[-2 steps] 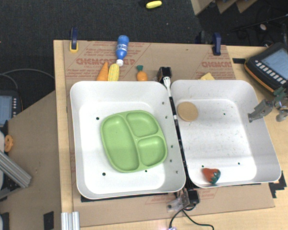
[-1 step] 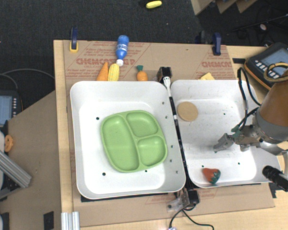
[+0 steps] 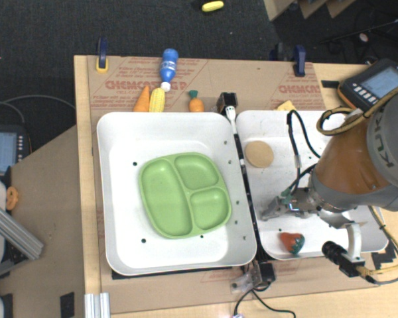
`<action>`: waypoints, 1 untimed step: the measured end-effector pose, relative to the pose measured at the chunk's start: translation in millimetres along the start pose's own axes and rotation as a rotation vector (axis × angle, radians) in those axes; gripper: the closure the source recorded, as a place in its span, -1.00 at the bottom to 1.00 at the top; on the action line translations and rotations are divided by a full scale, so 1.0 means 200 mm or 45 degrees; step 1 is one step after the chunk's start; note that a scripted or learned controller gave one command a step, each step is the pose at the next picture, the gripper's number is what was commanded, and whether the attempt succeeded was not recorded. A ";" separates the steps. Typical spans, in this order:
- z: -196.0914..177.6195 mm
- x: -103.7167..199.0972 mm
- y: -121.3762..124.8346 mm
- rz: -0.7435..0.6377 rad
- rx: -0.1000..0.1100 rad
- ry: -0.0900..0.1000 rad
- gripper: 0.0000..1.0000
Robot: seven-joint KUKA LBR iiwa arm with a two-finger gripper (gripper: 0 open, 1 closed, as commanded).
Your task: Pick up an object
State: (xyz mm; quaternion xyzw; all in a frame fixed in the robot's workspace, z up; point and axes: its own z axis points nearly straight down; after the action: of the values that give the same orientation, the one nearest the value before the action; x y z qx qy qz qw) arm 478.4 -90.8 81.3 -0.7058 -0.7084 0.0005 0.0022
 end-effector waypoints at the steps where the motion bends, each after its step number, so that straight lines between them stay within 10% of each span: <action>1: -0.02 -0.27 0.00 0.010 -0.008 -0.007 -1.00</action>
State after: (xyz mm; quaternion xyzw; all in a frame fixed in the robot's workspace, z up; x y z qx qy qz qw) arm 478.8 -144.7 84.5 -0.7086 -0.7056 0.0005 -0.0019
